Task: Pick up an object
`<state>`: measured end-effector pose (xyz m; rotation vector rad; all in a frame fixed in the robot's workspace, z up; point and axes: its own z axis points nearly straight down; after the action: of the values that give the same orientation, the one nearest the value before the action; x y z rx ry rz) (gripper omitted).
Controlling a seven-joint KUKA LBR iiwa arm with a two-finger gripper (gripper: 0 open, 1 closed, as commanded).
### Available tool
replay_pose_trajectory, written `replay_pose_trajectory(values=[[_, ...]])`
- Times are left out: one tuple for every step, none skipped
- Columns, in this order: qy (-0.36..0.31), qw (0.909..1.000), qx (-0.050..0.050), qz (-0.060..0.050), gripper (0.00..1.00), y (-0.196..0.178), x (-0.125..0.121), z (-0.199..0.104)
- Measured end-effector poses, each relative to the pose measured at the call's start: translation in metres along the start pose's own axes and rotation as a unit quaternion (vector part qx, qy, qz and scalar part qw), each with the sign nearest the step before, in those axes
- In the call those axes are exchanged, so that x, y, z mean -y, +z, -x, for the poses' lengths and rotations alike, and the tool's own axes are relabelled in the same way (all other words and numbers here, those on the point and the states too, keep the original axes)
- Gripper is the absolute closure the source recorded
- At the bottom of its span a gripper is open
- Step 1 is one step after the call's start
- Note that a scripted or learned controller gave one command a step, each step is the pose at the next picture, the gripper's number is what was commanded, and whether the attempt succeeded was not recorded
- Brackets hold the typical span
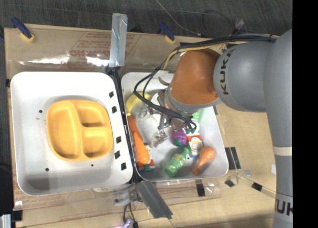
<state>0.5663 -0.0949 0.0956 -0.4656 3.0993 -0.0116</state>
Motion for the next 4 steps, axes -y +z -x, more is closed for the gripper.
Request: replay_pose_trajectory(values=[[-0.086, 0.9963, -0.001, 0.003, 0.00, 0.003, 0.040, -0.009], [-0.088, 0.9961, 0.001, 0.002, 1.00, -0.008, 0.040, -0.007], [-0.013, 0.9999, 0.001, 0.002, 1.00, -0.090, 0.041, 0.085], [-0.218, 0.9759, -0.002, 0.005, 1.00, -0.051, 0.092, 0.040]])
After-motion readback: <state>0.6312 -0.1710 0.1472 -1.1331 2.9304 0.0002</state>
